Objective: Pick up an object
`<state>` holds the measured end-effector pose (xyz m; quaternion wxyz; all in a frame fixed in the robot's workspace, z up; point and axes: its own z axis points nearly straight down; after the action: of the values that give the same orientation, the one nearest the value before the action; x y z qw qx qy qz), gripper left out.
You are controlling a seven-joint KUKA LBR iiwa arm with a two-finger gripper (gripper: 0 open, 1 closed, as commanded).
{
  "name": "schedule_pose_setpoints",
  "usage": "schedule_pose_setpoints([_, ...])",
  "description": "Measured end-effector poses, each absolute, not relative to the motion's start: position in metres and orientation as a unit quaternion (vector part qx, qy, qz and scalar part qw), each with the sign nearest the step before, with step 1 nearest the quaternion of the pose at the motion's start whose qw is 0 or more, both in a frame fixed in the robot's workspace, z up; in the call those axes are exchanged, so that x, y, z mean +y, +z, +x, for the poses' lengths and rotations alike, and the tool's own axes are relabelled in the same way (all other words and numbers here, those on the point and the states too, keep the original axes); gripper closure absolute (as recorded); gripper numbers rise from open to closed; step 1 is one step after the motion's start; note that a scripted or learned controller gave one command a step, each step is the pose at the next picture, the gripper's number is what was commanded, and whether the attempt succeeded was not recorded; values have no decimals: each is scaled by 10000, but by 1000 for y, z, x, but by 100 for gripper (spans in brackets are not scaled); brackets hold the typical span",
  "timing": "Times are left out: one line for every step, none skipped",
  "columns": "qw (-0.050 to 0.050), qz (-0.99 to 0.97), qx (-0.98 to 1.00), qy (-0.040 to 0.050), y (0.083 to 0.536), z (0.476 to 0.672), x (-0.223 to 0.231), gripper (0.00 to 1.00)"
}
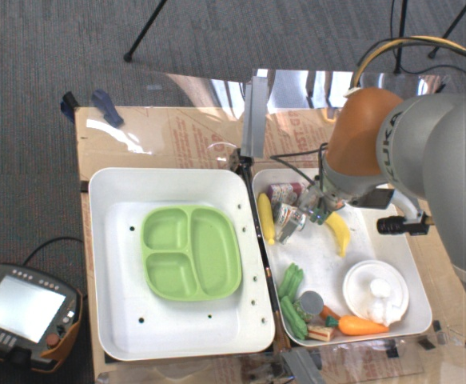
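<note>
Looking at the grey arm [424, 146] first, looming in from the right with that orange band [364, 130] above the wrist. Spotting the gripper [291, 221] hanging low over the far end of the right bin [421, 294]. Honestly not being able to tell whether it's spread or pinched from this angle, and not seeing anything clearly gripped. Seeing a long yellow piece [265, 217] lying just beside the gripper on the side away from the arm, and a dark can [284, 192] lying just behind it. Noticing a banana [339, 232] near it on the arm side. Finding the rest well in front of it: green pods [290, 281], a white bowl [375, 290], a carrot [362, 325]. Catching a green divided plate [191, 252] sitting in the left bin [109, 214], well apart from the gripper.
</note>
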<state>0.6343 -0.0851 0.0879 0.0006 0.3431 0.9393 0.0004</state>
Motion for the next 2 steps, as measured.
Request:
schedule_pose_setpoints([1,3999,9166,-11,87,569,-173,0])
schedule_pose_setpoints([-8,5193,8546,3,87,638,-112,0])
